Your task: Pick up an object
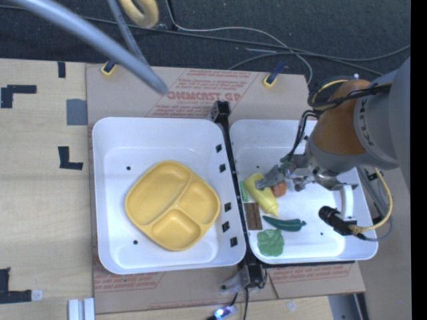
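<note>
My gripper (pixel 283 179) hangs low over the left half of the right bin (pixel 333 245), with the orange-banded wrist behind it to the right. Just under it lie a yellow banana-like piece (pixel 257 191) and a small red-orange piece (pixel 279 190), both close to or touching the gripper's tip. Nearer the front of that bin are a dark green pepper (pixel 284 224), a pale green leafy piece (pixel 270 243) and a small brown block (pixel 252 215) by the left wall. I see nothing lifted off the bin floor.
The left bin (pixel 107 179) holds a yellow divided plate (pixel 173 204). A black divider (pixel 230 179) runs between the bins. Cables loop off the arm at the right bin's right side (pixel 373 212). A grey pole (pixel 80 25) crosses the top left.
</note>
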You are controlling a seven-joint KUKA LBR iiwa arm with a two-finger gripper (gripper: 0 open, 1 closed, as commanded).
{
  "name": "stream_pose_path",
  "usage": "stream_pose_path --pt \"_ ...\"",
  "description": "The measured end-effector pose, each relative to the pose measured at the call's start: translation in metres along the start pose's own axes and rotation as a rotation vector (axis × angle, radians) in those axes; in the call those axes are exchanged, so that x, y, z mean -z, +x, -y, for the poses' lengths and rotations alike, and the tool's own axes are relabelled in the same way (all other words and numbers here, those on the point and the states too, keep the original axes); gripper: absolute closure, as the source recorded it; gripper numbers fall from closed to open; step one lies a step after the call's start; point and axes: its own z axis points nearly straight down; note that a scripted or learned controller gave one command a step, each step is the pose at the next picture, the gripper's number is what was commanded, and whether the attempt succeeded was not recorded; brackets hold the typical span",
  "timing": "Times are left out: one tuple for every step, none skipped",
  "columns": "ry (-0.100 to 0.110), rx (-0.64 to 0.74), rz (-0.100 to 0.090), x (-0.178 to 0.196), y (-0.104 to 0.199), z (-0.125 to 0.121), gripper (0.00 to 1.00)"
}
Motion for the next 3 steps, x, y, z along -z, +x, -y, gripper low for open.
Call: stream_pose_path --pt "-0.012 0.000 0.000 0.010 0.002 -0.004 1.00" --pt "0.011 0.000 0.000 0.065 -0.004 -0.013 1.00" --pt "0.010 0.001 -0.001 0.118 -0.004 -0.015 1.00"
